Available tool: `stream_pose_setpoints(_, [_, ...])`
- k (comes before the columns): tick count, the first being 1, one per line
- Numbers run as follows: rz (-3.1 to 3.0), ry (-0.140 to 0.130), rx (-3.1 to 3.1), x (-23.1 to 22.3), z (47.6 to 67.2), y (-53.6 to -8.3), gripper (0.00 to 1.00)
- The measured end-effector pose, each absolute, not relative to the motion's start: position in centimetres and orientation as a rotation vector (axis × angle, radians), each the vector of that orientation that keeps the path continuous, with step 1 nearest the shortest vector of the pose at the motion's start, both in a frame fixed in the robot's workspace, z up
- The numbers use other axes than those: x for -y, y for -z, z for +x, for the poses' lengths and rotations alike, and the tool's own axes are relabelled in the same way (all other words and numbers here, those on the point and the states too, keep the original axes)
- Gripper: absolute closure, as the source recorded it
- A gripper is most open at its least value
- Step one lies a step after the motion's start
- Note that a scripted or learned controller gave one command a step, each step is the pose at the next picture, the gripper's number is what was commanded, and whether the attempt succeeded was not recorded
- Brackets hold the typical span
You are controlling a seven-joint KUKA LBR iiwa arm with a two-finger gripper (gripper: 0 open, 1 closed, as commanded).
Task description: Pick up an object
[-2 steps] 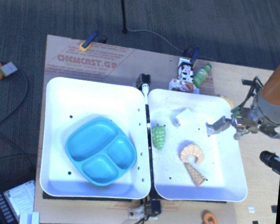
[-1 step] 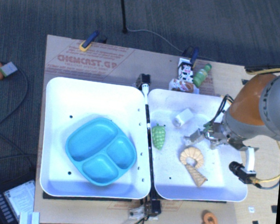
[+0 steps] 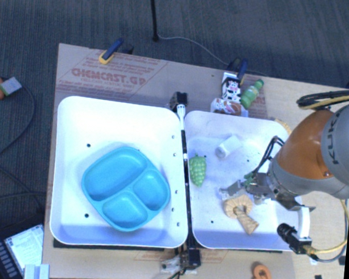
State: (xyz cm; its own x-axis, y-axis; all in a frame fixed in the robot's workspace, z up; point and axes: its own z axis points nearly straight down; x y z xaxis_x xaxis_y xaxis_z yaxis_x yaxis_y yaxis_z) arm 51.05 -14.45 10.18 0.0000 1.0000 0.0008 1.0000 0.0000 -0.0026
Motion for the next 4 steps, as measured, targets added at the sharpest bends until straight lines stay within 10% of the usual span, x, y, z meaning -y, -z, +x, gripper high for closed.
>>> stream_pose_setpoints(1, [-2.225,0.004,2.227,14.0,58.1,-8.8,0.00])
stream_pose_setpoints(2, [-2.222,-0.003,2.219,13.6,48.3,-9.6,0.00])
stream_pose_setpoints(3, [-2.220,-0.002,2.218,13.6,48.4,-10.6,1.00])
stream_pose_setpoints(4, [-2.225,-0.003,2.222,22.5,49.8,-16.3,1.00])
